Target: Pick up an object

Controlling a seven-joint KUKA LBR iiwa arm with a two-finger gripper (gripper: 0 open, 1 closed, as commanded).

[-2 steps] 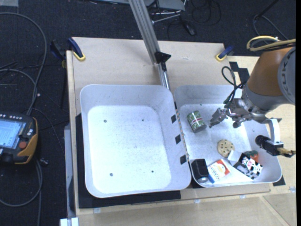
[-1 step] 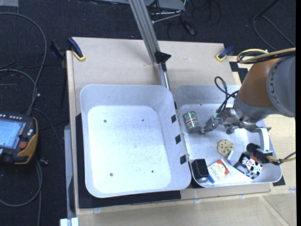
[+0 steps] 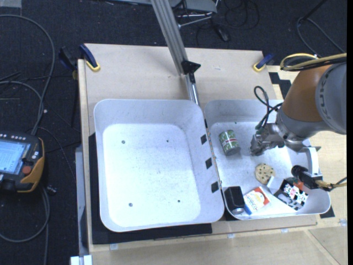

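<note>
The arm (image 3: 314, 101) enters from the right edge of the desk (image 3: 138, 73) and bends down into the right bin (image 3: 242, 108). Its end effector (image 3: 258, 147) sits low over the bin floor near the bin's middle, close to the right of the green can (image 3: 228, 141). Whether it is wide, narrow or holding anything cannot be told from this view; nothing is visibly held.

Contents of the right bin:
- Green can: lying on its side in the left half of the bin, towards the far edge, just beside the end effector but apparently apart from it.
- Round tan disc (image 3: 264, 173) with dark spots: on the floor nearer the front edge, below the end effector.
- Black block (image 3: 234, 197): at the front left corner of the bin.
- Red and white packet (image 3: 257, 199): just right of the black block, along the front edge.
- Black, white and red object (image 3: 295, 191): in the front right corner; its detail is too small to make out.

The left bin (image 3: 110, 115) adjoins the right bin along the middle of the desk.
</note>
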